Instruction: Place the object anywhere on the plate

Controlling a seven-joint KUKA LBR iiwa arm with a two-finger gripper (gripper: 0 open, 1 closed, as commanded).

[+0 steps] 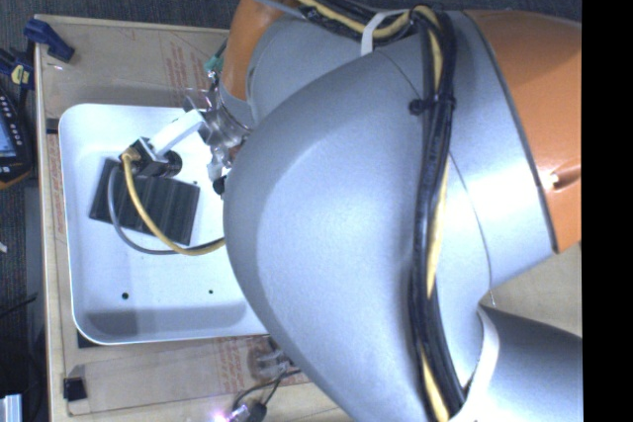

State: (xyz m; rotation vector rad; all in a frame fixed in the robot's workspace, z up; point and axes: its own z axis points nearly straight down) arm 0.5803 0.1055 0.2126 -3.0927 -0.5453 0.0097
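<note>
Looking down at a slant on the bench, the camera had most of its view blocked by the grey arm (396, 212) with its orange band, which reached in from the right and left one white bin (148, 296) open to sight. A flat, dark, ribbed slab (178, 211), most likely the object to be moved, lay on the bin's floor toward its upper left corner as seen, well apart from the lower edge. The gripper (218, 158) sat low at the bin's right edge, just beside the slab. Whether it was open or closed could not be told, and no hold on the slab could be made out. Several things looked likely to go wrong. Because the slab lay thin and flat against the floor, a closing pinch might have skated over its top and come up with nothing. A sideways nudge might have shoved it toward the bin's wall instead of lifting it. The gripper also worked close to the right edge, so a small error risked striking the rim. The plate was hidden under the arm, so a release might have missed it.
</note>
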